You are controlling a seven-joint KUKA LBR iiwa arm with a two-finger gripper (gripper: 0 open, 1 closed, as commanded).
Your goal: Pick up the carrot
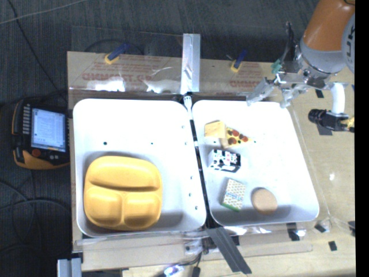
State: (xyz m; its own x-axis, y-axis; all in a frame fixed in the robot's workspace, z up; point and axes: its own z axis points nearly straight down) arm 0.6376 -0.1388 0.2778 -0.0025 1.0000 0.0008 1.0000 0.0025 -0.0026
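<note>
My gripper (268, 98) hangs over the far rim of the right bin (300, 154), near its back right corner, with its two fingers spread open and nothing between them. Below and left of it, in the right bin, a pale yellow wedge (214, 129) lies against a small flat piece with orange and red spots (236, 136). I cannot tell whether that spotted piece is the carrot. The gripper is well apart from both.
The right bin also holds a black-and-white item (223, 160), a green-and-white box (233, 194) and a round tan disc (264, 199). A large yellow loaf shape (122, 190) fills the near part of the left bin (132, 120). A handheld pendant (40, 133) lies at the far left.
</note>
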